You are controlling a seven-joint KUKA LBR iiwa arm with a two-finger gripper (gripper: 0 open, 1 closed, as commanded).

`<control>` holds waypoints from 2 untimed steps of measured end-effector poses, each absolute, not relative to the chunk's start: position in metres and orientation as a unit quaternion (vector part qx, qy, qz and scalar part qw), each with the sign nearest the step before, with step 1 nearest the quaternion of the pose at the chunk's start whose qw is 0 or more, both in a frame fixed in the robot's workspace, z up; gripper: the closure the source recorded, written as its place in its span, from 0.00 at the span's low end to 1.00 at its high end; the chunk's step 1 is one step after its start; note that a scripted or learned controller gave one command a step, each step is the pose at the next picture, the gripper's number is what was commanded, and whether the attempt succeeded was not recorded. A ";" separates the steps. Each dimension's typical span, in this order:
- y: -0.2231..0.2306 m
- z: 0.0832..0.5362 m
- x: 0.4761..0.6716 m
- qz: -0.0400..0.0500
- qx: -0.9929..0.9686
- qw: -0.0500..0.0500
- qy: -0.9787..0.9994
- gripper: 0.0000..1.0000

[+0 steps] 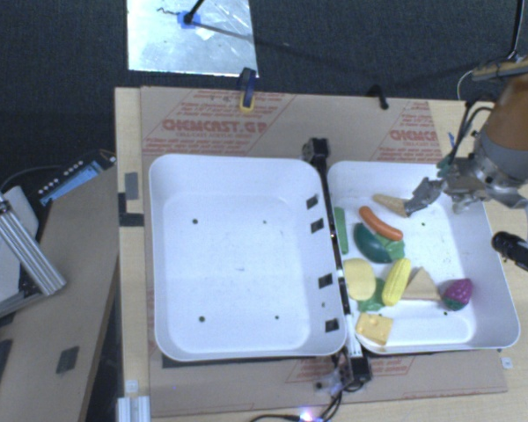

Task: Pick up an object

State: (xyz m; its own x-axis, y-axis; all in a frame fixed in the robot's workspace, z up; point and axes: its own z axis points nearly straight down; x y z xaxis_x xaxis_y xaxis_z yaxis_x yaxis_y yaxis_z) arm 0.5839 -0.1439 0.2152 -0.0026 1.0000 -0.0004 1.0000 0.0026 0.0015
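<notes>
Cardboard-topped bench [211, 121] carries two white bins. Nearest edge: cheese wedge [375, 328], corn cob [396, 281], purple fruit [457, 293] crowded in right bin [497, 323], likely dumped as pick targets. Left bin [238, 253] alongside. Farther back, sausage [381, 222] near gripper [420, 199], poised over toys, nothing between fingers. Finger spacing: cannot tell. Arm [510, 139] cut off at frame edge.

Arm [510, 121] enters from right, end effector [420, 199] low over right bin [493, 262], just beside tan wedge [390, 204] near bin's back edge. Right bin holds sausage [380, 222], green pepper [374, 244], corn [396, 281], yellow lemon [360, 278], purple berry [457, 293], cheese [375, 328] at front edge. Left bin [238, 253] alongside on worktop [202, 121].
</notes>
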 end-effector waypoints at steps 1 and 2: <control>-0.130 0.087 0.584 -0.002 0.706 -0.004 0.708 0.00; -0.094 0.088 0.568 0.000 0.707 0.010 0.707 0.00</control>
